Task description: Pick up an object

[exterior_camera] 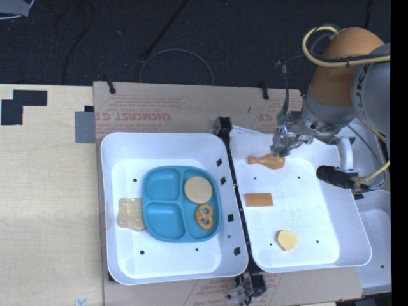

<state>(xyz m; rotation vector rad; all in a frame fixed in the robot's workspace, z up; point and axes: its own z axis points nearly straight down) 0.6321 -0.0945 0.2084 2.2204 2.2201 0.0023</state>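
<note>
In the right bin, a tan toy drumstick lies near the far wall. My gripper hangs at the thick right end of the drumstick, just above it or touching it. The view does not settle whether anything is held. Nearer the middle of that bin lies a flat orange-brown rectangle, and a small yellow round piece sits toward the front.
The left bin holds a blue divided plate with a round beige biscuit and a pretzel on it. A pale toast slice lies left of the plate. A black cylinder juts over the right bin's right side.
</note>
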